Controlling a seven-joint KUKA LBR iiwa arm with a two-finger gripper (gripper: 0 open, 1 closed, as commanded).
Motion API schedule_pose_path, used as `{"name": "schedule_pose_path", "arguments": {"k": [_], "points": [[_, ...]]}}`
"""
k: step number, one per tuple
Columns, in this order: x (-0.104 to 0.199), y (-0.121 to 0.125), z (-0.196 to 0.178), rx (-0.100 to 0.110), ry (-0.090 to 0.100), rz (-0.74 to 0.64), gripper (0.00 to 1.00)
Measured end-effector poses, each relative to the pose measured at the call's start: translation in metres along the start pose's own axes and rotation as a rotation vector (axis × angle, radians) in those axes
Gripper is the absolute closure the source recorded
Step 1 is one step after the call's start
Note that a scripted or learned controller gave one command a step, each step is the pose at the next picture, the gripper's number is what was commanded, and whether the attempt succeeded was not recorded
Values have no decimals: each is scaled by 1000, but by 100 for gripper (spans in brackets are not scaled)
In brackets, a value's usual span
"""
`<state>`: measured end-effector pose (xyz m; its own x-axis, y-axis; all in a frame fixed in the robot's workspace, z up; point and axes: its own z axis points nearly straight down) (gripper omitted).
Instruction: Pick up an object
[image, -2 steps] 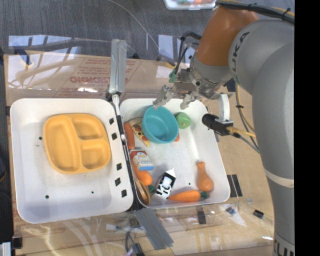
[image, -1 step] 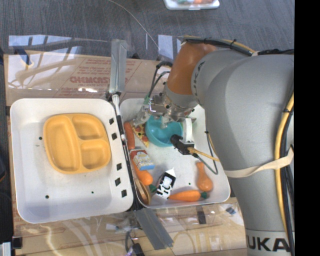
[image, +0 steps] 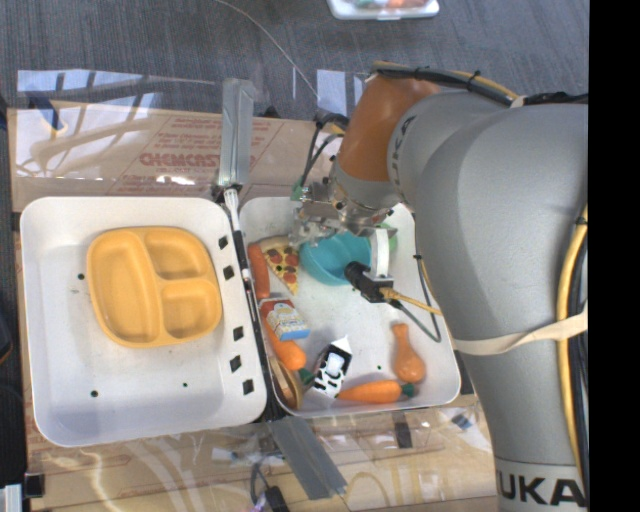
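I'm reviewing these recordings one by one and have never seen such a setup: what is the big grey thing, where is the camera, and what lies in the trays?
The grey and orange machine is a robot arm, reaching in from the right. The one camera sits above the bench, looking down at a slant. Two white bins stand side by side. The left bin holds a yellow divided plate. The right bin holds toy food: a pizza slice, a carrot, a drumstick, a small carton and a teal bowl. The arm's pincer hangs over the bowl; I cannot tell whether it grips anything.
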<state>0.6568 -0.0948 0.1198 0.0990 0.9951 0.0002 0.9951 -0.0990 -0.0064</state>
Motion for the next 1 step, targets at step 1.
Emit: {"name": "schedule_pose_path", "arguments": {"k": [1], "points": [[14, -67, -106, -9, -1, -190, 100]]}}
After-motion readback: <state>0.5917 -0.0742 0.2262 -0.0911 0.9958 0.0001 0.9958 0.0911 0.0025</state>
